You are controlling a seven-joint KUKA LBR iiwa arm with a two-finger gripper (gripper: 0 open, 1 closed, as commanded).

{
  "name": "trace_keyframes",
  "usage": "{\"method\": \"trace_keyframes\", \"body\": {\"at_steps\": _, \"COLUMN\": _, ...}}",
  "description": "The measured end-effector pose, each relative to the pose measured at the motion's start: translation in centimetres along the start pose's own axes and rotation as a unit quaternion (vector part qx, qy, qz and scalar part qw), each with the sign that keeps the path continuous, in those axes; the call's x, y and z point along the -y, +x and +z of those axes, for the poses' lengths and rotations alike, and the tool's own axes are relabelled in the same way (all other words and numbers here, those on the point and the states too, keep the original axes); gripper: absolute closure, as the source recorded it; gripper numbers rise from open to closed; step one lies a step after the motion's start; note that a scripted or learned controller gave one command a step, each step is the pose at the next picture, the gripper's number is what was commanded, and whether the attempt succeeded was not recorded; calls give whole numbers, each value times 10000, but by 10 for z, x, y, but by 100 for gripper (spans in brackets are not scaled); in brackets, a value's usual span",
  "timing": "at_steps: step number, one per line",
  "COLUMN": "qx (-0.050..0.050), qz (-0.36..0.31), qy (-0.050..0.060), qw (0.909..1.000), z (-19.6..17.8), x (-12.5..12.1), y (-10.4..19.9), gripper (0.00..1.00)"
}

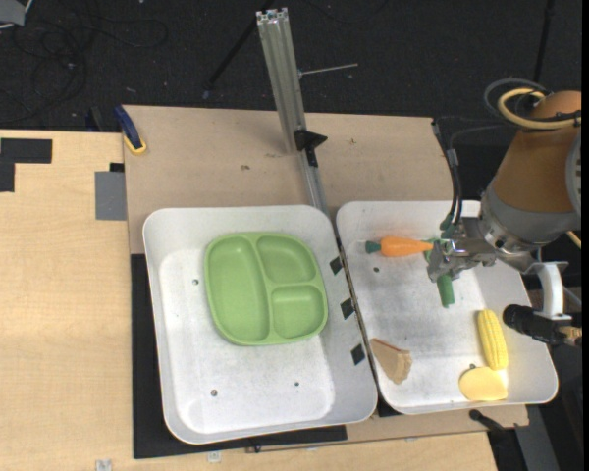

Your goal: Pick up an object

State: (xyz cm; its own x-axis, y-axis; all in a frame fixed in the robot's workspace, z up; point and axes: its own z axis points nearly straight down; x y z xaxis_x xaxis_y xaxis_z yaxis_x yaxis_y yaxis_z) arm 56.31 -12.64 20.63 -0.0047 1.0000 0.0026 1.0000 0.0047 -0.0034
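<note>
Here, tapered glossy orange carrot (pixel 404 247)

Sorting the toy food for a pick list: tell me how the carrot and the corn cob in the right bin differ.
The carrot is orange with a green end; the corn cob is yellow all over. The carrot lies crosswise near the bin's far side, right beside the gripper; the corn cob lies lengthwise near the right wall, next to a yellow piece. Both are slim toy vegetables lying flat in the right bin.
</note>
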Motion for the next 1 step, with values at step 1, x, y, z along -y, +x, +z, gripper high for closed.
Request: {"method": "trace_keyframes", "body": {"at_steps": 1, "qx": 1, "qz": 3, "qy": 3, "qw": 10000, "z": 7, "x": -1, "y": 55, "gripper": 100}}
